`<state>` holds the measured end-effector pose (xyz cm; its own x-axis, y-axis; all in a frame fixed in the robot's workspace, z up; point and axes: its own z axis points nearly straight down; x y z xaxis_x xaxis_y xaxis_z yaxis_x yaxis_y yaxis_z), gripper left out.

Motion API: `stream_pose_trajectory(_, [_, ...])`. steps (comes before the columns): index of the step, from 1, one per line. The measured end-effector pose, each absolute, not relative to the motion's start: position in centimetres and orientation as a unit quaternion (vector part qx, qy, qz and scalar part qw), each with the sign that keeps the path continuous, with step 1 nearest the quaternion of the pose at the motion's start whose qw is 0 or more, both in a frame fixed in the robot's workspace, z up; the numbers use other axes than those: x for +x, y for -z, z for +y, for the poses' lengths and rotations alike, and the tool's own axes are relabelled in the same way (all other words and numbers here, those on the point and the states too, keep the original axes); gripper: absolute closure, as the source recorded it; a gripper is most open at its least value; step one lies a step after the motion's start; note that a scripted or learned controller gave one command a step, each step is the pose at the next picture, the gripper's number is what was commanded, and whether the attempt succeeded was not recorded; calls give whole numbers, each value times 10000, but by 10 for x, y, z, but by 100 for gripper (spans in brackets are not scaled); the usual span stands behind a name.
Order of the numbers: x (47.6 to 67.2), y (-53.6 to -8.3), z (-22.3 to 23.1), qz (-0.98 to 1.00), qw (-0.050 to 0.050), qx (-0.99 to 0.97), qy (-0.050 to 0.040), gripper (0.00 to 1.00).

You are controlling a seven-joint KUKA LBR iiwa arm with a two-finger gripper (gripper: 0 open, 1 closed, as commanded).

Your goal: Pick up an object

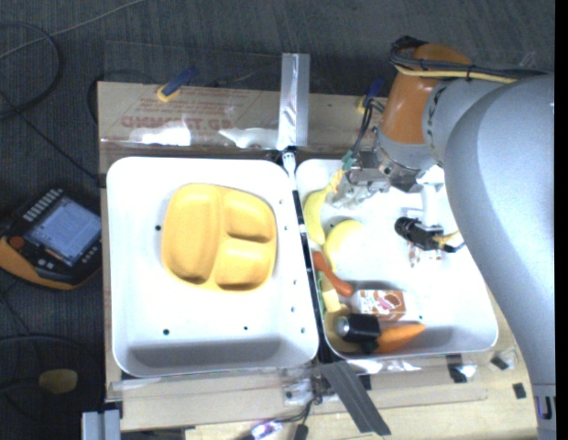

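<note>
- Far left, off the bench, an orange-and-black handheld controller (48,241) lies on the dark floor.
- Left bin (128,337): a big yellow moulded tray piece (218,236) sits at its middle, flat, well apart from the walls.
- Over the divider to the right bin (467,324), and here's the clutter along its left wall: a pale yellow round fruit (344,239), an orange carrot-like piece (322,269) just below it, then a small carton (380,302) and a black object (360,328) touching another orange piece (400,335) near the front wall.
- The gripper (357,178) hangs low at the right bin's back left corner, just above the fruit; whether its fingers are spread or holding anything, I cannot tell.
- The grey arm (504,181) sweeps in from the right, orange band (408,108) above the wrist, bent down into the bin.
</note>
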<state>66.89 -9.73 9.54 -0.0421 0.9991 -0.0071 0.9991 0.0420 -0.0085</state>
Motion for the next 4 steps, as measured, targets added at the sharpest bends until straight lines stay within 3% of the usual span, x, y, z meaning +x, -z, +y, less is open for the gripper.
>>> stream_pose_trajectory(1, [669,-95,-97,-7218,4,-6921,-54,0])
stream_pose_trajectory(2, [641,-89,-98,-7586,-64,-6516,22,0])
stream_pose_trajectory(3, [641,-95,-97,-7598,-34,-6502,5,100])
stream_pose_trajectory(4, [668,-180,-68,-7159,19,-6982,-36,100])
